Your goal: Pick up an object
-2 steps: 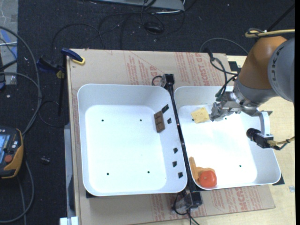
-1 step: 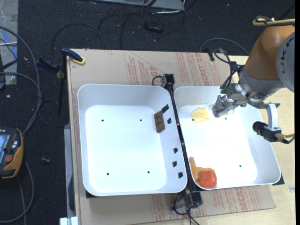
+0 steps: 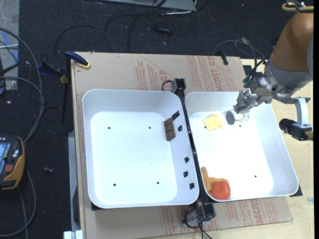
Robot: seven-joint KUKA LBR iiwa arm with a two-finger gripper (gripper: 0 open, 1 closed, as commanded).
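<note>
While the gripper (image 3: 243, 108) is poised low over the far part of the right bin (image 3: 279, 148), the approach step of the pick appears to be in hand. Whether anything is grasped cannot be told, since the gripper's tip is blurred against the white floor. A small grey object (image 3: 230, 117) is seen just beside the tip, at about 8 o'clock from it, and a yellow piece (image 3: 214, 122) lies a little further out toward 9 o'clock. An orange-red object (image 3: 220, 188) rests well apart, toward 7 o'clock, in the near corner of the same bin. In the left bin (image 3: 99, 133), a brown block (image 3: 170, 129) is seen by the dividing wall. Nothing is judged lifted yet. For the next move, the gripper would need to be centred over 1 chosen object, most plausibly the grey one, lowered, and closed squarely before any lift from the surface (image 3: 124, 73).
</note>
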